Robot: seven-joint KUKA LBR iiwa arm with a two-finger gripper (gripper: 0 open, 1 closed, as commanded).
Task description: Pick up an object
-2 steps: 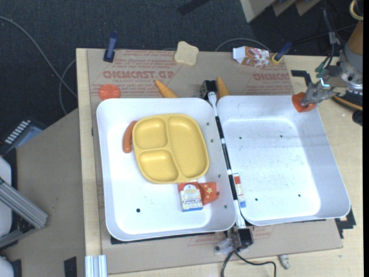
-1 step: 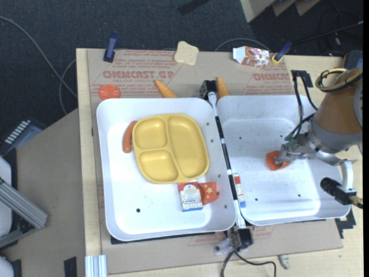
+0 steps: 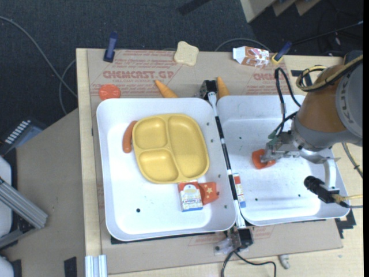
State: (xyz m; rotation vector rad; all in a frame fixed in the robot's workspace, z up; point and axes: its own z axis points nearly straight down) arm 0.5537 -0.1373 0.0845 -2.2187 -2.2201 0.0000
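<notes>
Small orange-red object (image 3: 262, 159) in right bin (image 3: 288, 206), beside jaws (image 3: 275, 153).

A robotics lab: cardboard-lined bench (image 3: 144, 71), loose cables (image 3: 34, 45), dark carpet (image 3: 57, 10)

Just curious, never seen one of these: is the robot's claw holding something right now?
End effector: low in the right bin, against a red object; grip cannot be told.

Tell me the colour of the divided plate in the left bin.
Yellow; the plate shows plainly in the camera view.
</notes>
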